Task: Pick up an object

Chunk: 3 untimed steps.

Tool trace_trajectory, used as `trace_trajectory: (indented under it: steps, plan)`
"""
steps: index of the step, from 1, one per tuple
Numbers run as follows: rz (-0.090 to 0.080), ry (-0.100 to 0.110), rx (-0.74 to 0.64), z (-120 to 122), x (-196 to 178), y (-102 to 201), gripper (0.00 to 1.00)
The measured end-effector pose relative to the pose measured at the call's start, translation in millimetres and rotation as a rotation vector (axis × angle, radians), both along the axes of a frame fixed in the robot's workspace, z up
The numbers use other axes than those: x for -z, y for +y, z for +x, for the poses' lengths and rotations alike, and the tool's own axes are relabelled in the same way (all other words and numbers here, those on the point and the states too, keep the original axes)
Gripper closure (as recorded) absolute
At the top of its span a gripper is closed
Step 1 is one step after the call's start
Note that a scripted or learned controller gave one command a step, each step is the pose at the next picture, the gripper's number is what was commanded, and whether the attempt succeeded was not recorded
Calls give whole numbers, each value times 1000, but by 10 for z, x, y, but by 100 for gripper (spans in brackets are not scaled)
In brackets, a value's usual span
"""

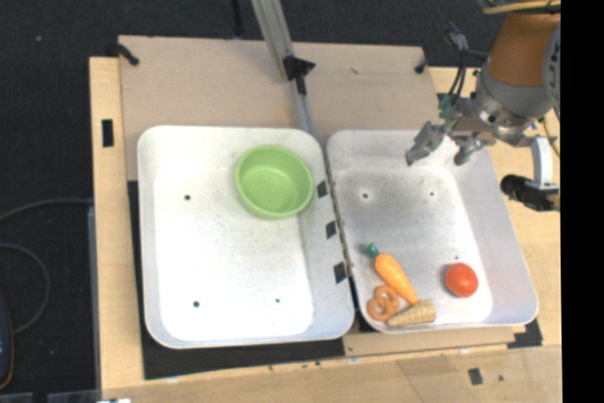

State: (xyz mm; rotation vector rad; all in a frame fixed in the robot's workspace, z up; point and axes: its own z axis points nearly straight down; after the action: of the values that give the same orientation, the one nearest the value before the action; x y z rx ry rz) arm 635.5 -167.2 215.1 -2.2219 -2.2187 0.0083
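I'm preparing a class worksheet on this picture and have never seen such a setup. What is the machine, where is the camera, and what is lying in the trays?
One camera looks down at a slant on a bench. The grey robot arm with an orange band reaches in from the right; its two-finger gripper hangs open over the right shallow white bin, holding nothing. That bin holds a toy orange carrot, a red tomato, a small brown pretzel and a pale corn cob. The left shallow white bin holds a round green plastic bowl.
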Motion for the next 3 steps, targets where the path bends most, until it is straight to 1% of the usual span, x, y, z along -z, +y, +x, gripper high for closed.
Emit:
trace_trajectory:
  steps: [1,2,3]
  plan:
    - [0,-1,1,-48,500,73,0]
    - [1,0,0,-148,1058,106,0]
    - [1,-10,4,-120,907,100,100]
